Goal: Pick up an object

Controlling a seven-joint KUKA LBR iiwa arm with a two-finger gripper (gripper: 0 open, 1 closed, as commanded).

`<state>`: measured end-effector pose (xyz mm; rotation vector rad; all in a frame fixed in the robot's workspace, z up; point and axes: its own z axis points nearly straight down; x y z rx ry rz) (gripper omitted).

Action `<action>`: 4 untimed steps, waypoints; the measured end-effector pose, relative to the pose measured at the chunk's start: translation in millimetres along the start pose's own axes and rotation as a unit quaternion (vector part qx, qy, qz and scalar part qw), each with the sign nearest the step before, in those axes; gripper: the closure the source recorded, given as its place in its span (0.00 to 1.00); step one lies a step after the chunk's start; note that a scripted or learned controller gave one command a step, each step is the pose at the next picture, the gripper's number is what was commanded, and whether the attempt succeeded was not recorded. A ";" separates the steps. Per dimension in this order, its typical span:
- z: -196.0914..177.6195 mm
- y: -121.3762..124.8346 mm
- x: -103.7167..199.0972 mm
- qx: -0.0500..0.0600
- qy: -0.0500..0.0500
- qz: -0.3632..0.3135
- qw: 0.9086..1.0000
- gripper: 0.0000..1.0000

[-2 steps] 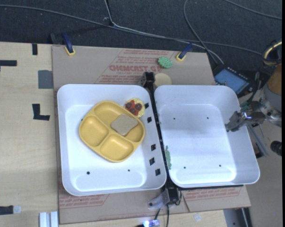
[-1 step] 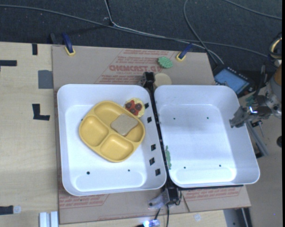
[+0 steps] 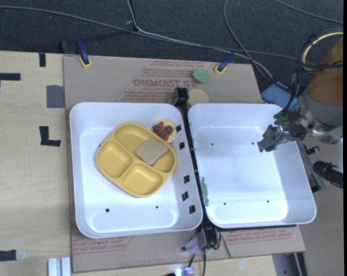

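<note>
**Hovering over the right bin, nothing picked yet**

My gripper hangs at the right side of the right bin, low over its white floor near the right wall. From this slanted view the jaws are a dark cluster and I cannot tell whether they are spread or closed; I see nothing between them, so I claim no hold. My wrist and the orange band rise behind, beyond the bin's right rim.

The floor under me looks bare. The only thing I can make out in this bin is a small green scrap lying against its left wall, well apart from me.

The likelier targets sit in the left bin, across the dividing rims. There a yellow divided plate lies near the middle, tilted on the diagonal, with a tan flat piece resting in it and a small red-and-dark item at its upper right edge, close to the divider. Beyond both bins, on the cardboard of the bench, sits a green dotted piece.

I judge this the approach step: no object chosen or reached. The next move calls for travelling left across the divider, settling above one item, then descending with jaws wide enough to straddle it
</note>
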<state>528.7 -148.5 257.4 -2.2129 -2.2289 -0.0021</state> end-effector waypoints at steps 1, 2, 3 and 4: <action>16.9 10.3 55.7 0.001 0.000 0.000 1.000 1.00; 28.3 11.5 113.6 0.001 0.000 0.001 1.000 1.00; 23.2 24.2 159.9 0.001 0.000 0.001 1.000 1.00; 35.8 38.5 210.9 0.001 0.000 0.000 1.000 1.00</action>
